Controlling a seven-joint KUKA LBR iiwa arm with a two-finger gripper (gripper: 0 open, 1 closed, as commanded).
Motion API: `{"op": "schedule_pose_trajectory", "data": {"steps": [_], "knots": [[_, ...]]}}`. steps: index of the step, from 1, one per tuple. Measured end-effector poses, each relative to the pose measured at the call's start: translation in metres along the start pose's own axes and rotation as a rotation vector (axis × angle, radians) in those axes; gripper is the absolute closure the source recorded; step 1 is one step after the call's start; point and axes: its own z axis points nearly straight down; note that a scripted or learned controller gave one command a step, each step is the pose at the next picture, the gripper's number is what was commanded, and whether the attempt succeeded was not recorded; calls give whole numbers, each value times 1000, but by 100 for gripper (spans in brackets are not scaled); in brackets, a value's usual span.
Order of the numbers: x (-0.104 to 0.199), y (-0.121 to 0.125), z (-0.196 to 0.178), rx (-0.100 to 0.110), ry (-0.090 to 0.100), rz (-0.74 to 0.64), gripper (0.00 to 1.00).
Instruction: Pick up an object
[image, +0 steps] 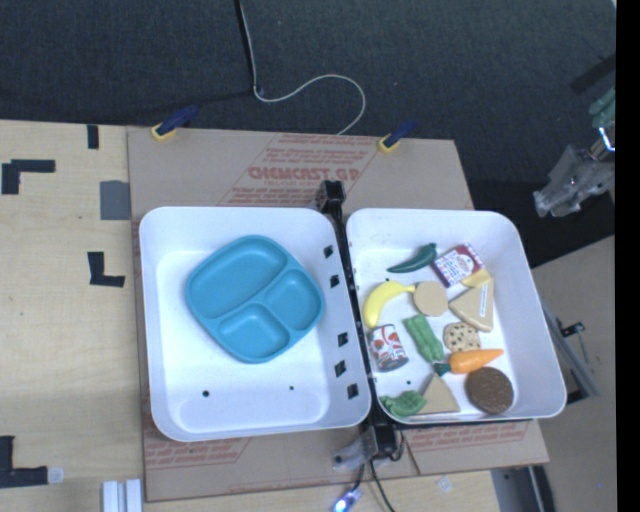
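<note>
The right white bin holds several toy foods: a yellow banana, a dark green chili, a red packet, a cheese wedge, a cookie, an orange carrot, a brown patty and a small can. My gripper is at the far right, outside the bin and beyond its back right corner, well apart from every item. It is small and grey against the dark floor.
The left white bin holds a blue divided plate. Both bins rest on a cardboard sheet clipped to the bench. A white cable lies behind it.
</note>
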Motion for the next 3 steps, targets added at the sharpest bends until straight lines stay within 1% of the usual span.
{"op": "schedule_pose_trajectory", "data": {"steps": [1,2,3], "knots": [[100,1,0,0,1,-10,100],[182,1,1,1,1,-9,100],[178,1,-10,1,0,-2,100]]}}
